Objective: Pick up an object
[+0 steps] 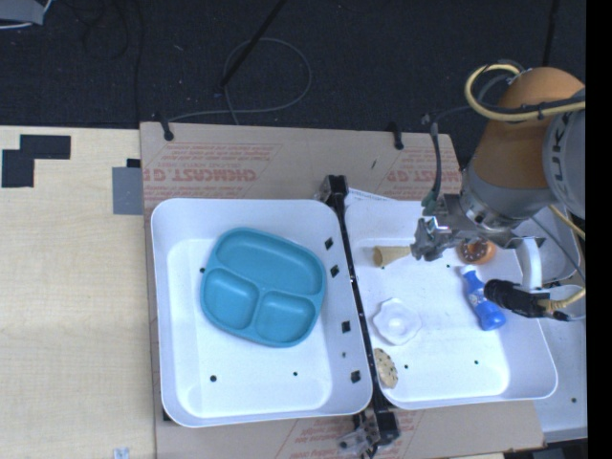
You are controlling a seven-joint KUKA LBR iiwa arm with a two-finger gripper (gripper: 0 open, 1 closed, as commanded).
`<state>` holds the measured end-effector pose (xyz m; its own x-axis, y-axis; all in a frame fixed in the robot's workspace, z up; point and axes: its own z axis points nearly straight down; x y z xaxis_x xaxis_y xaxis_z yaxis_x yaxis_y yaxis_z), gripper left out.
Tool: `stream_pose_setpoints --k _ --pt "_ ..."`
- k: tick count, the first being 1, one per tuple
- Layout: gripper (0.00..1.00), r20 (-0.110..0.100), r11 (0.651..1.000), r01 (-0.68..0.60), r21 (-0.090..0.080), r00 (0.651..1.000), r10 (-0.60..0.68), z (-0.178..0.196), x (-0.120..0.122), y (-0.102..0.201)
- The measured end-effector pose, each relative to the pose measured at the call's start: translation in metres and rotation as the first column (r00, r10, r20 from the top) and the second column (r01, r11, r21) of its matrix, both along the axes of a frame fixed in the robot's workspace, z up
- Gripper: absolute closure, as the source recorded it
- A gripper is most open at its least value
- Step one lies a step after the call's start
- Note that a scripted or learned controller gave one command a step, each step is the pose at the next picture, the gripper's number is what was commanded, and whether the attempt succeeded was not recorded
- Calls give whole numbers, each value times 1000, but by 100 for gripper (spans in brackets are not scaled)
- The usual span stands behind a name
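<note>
I saw two white bins (182, 256) on brown cardboard (249, 165) over a pale bench (67, 304), dark floor beyond. The gripper (427, 241) hovered in the right bin, grip state unclear to me, beside a cone (390, 254); a blue tray (262, 286) filled the left.

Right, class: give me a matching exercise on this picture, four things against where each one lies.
Things:
1. blue tray
2. cone
3. blue bottle
4. white cup

Places:
A. right bin, right side, by the arm
B. left bin, middle
C. right bin, upper left, just left of the gripper
D. right bin, lower left

Pairs: 1-B, 2-C, 3-A, 4-D
</note>
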<state>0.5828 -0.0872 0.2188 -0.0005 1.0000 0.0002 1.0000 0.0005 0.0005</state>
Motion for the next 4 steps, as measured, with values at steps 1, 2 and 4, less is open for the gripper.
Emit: stream_pose_setpoints --k 1,2,4 --pt "100 -6 1000 -2 2 1000 2 -2 -23 41" --pt "100 -5 1000 -3 2 1000 3 9 -39 89" --pt "100 -7 1000 -4 1 1000 4 3 -74 187"
